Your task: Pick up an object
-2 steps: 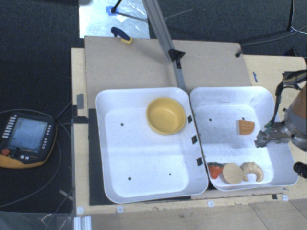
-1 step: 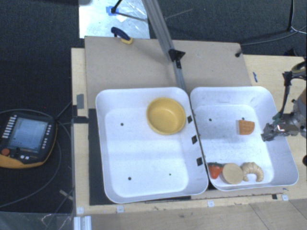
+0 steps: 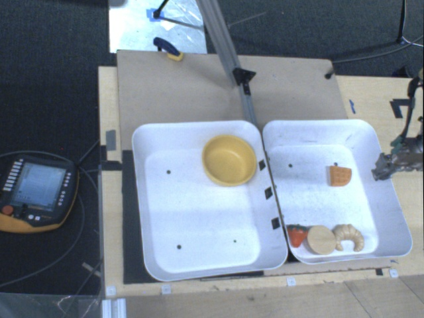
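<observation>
A yellow bowl (image 3: 229,159) sits near the back right of the left bin (image 3: 159,244). In the right bin (image 3: 311,138) an orange wedge (image 3: 340,176) lies toward the right side. Along that bin's front edge lie a red item (image 3: 297,235), a tan round disc (image 3: 321,240) and a pale croissant-shaped piece (image 3: 350,237). My gripper (image 3: 385,167) is at the right rim of the right bin, just right of the orange wedge and apart from it; its tips are small and dark here.
A teach pendant (image 3: 36,191) lies on the floor at the left. A metal pole (image 3: 222,35) slants down to the bench behind the bins, with a black clamp (image 3: 243,77) on it. Cables hang at the right edge.
</observation>
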You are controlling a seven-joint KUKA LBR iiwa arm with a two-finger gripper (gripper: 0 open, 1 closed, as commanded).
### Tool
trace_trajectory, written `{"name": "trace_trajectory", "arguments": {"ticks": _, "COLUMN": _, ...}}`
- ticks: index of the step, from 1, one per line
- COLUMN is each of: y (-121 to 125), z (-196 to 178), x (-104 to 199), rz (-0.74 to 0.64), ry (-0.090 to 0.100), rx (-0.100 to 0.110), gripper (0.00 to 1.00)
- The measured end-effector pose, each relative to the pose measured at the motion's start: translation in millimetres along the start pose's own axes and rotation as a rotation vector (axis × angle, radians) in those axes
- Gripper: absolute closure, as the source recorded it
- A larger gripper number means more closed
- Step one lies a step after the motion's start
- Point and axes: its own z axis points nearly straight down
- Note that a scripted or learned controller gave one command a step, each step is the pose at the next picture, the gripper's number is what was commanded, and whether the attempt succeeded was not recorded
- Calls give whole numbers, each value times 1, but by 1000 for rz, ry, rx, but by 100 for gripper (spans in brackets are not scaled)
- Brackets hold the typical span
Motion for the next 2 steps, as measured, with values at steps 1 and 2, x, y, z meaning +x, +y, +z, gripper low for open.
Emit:
{"name": "trace_trajectory", "arguments": {"ticks": 1, "y": 18, "z": 1, "x": 52, "rz": -4, "ry": 2, "rx": 4, "gripper": 100}}
{"name": "trace_trajectory", "arguments": {"ticks": 2, "y": 21, "z": 14, "x": 108, "rz": -4, "ry": 2, "rx": 4, "gripper": 100}}
